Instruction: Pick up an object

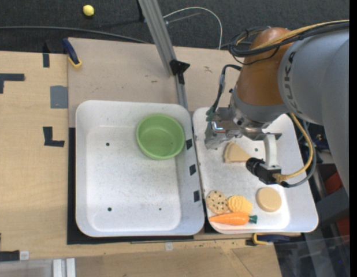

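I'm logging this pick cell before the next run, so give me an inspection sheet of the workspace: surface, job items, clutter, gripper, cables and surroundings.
Surface: wooden bench bearing a left bin and a right bin, side by side.
Job's things: green bowl in the left bin; in the right bin a cheese wedge, cookie, waffle-like yellow piece, carrot and tan round disc.
Clutter: nothing seen.
Gripper: gripper low over the right bin's far left part, beside the cheese wedge; nothing seen in it.
Cables: yellow and black cables looping off the wrist.
Surroundings: yellow ball on the dark floor beyond the bench.
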Robot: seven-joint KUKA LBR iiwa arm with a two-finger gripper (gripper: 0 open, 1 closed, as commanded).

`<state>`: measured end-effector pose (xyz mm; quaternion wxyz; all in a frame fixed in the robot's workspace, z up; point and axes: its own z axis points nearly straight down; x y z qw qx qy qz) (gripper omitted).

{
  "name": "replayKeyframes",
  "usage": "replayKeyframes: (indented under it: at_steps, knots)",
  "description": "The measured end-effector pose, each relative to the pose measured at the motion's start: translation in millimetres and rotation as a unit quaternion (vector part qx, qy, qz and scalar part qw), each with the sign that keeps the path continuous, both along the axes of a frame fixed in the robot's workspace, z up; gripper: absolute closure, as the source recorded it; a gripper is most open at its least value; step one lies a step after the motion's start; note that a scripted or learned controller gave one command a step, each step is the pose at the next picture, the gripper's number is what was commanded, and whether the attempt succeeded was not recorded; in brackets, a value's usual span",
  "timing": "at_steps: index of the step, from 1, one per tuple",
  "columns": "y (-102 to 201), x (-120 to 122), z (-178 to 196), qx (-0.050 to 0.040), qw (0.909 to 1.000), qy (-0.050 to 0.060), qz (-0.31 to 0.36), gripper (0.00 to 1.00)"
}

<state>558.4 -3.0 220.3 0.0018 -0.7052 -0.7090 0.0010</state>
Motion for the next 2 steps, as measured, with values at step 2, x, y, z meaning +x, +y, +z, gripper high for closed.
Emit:
replayKeyframes:
  at_steps: [2]
  knots:
    - [103, -21, 0, -0.0002, 1.0000, 0.000, 0.001, 1.00]
